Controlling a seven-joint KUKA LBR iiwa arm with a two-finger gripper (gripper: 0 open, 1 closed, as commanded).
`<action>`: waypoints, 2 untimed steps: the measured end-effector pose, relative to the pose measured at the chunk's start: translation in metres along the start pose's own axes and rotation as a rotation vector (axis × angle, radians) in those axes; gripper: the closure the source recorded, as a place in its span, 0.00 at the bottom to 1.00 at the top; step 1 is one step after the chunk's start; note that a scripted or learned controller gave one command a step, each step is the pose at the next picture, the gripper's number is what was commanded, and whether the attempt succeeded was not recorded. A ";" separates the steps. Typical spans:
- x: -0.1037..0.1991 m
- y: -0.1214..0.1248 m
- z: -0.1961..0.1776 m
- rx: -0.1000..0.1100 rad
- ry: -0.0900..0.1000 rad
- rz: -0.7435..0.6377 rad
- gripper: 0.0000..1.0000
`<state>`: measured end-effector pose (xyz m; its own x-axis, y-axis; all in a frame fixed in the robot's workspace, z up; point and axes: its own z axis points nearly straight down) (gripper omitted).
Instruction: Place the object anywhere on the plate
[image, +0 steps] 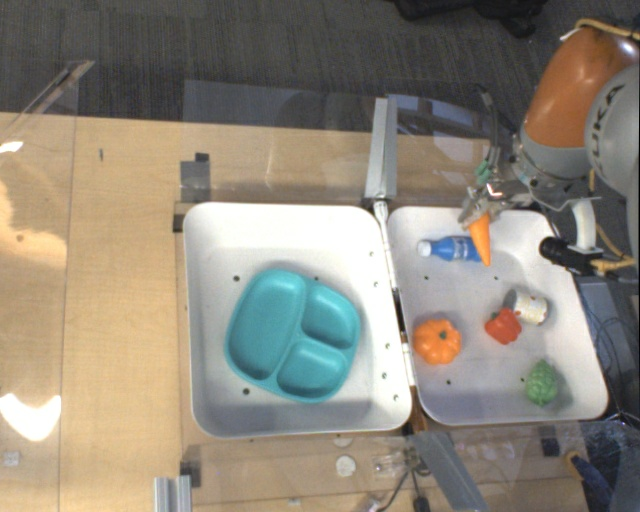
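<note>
The claw (481, 203) is clamped on one orange carrot (481, 238) hanging beneath it. Just beside it lies one blue bottle (449, 249). Below sit one pumpkin (437, 340), one red piece (503, 327) and one green piece (541, 384). Far left rests one teal plate (292, 333).

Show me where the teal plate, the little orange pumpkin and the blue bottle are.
teal plate (262, 322): camera view, on its large left compartment.
orange pumpkin (437, 341): camera view, middle of its body.
blue bottle (455, 250): camera view, middle of its blue body.
</note>
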<state>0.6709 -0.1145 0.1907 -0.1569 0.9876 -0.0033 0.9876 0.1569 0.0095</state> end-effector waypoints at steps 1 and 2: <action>0.077 -0.063 -0.017 0.002 0.003 -0.061 1.00; 0.162 -0.062 0.004 0.003 0.004 0.078 1.00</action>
<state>0.5846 0.0354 0.1857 -0.0798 0.9968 0.0012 0.9968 0.0797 0.0063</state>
